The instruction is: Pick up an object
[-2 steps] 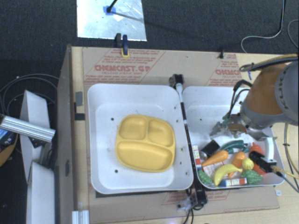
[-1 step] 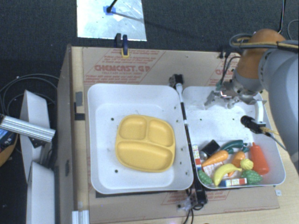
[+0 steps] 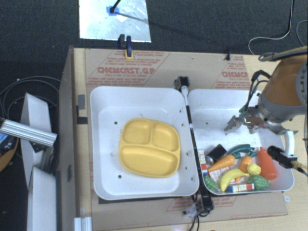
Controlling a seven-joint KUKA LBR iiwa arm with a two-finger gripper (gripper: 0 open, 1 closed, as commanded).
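hovering spread wide and empty, the gripper [image 3: 239, 122] hung over bare floor in the right bin [image 3: 211, 105]. the toy carrot [image 3: 222, 163] lay near in the front pile, likely light, stiff, slick; grasp across its middle.

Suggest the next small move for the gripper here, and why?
Probably shift toward the near end of the right bin and descend. The gripper hangs over bare bin floor, while the toy pile, with the carrot and banana, lies nearer the camera. Nothing shows between its fingers.
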